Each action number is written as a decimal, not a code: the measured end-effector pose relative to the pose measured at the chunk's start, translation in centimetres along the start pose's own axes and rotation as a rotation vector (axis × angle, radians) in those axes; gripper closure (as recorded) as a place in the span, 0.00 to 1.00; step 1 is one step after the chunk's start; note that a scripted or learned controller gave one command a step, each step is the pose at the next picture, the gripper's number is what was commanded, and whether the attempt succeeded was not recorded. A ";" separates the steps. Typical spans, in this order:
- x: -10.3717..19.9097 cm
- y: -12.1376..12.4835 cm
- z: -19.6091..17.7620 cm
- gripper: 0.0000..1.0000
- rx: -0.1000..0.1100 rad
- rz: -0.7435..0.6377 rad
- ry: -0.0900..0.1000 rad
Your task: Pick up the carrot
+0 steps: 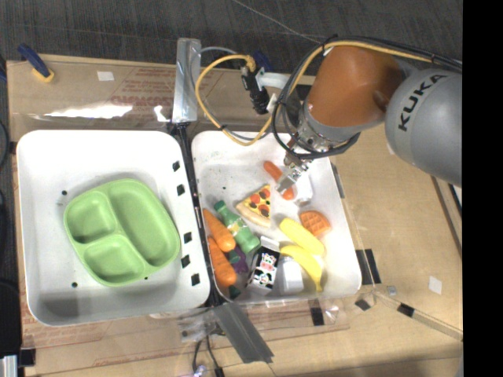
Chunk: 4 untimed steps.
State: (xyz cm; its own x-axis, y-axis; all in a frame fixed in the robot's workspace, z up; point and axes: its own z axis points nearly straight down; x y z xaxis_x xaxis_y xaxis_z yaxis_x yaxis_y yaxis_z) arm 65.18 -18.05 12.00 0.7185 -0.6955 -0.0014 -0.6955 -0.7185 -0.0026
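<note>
An orange carrot (218, 228) lies along the left wall of the right bin (228, 151), and a second orange carrot-like piece (223, 267) lies just in front of it. My gripper (288, 177) hangs low over the back middle of that bin, under the orange wrist band. It is to the right of and behind the carrot, well apart from it. A small red-orange sausage-like piece (272, 168) lies right beside the gripper's tip, and another red bit (289, 193) sits just below it.
The right bin also holds a pizza slice (258, 203), two bananas (302, 246), a green piece (240, 230), a round orange-red item (314, 222) and a black-and-white carton (266, 269). A green divided plate (122, 230) lies in the left bin (47, 155). Yellow cables (212, 73) loop behind the bins.
</note>
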 end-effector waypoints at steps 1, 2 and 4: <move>1.4 0.5 -0.3 1.00 0.002 -0.219 0.003; 2.2 1.2 -16.2 1.00 0.005 -0.569 0.012; -0.6 -1.3 -1.7 1.00 0.002 -0.576 -0.004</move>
